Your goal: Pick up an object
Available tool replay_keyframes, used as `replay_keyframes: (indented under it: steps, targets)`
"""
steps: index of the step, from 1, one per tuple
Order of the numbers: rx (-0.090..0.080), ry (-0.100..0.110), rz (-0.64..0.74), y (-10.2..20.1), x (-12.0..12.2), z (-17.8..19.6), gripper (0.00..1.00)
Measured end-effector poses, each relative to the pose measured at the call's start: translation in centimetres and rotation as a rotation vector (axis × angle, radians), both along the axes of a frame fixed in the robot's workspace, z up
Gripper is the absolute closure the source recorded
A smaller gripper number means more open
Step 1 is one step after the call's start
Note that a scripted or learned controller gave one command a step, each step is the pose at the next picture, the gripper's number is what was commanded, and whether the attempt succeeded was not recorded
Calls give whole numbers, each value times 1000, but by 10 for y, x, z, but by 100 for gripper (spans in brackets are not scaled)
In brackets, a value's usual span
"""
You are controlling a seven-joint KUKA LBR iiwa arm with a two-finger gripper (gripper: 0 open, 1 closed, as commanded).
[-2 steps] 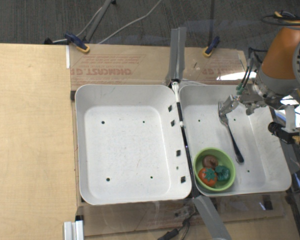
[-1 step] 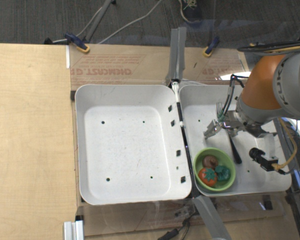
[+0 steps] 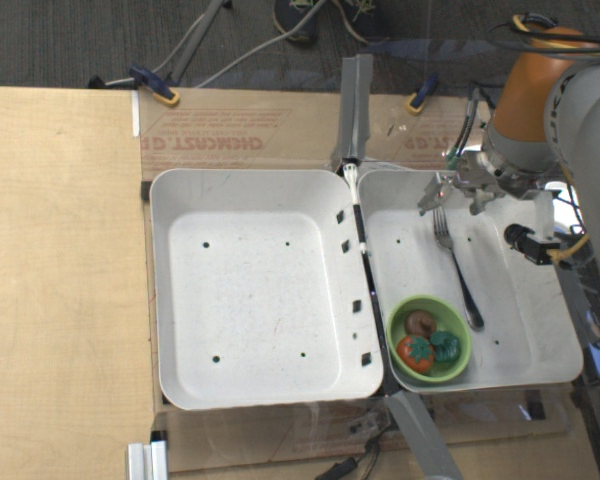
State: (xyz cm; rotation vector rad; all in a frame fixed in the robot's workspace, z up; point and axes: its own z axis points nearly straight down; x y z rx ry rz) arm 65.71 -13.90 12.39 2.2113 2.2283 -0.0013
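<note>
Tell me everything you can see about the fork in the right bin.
The fork looks like grey metal, with a slim handle and a tined head. It lies flat on the floor of the right bin, tines toward the far wall, handle running toward the near side and ending just beside the green bowl. The gripper is just beyond its tines.

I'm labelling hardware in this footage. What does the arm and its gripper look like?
The arm has a smooth, rounded grey casing with a broad orange band just above the wrist. Thin dark cables run beside the wrist. Below it sits a small metallic grey gripper with angular parts, and a black fitting with a yellow-orange piece shows near the arm's lower edge.
</note>
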Motion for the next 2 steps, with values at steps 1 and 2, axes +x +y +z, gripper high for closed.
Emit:
replay_keyframes:
  steps: [1, 2]
  targets:
    - [2, 4, -3, 1, -105, -33, 0]
    - [0, -1, 102, 9, -65, 61, 0]
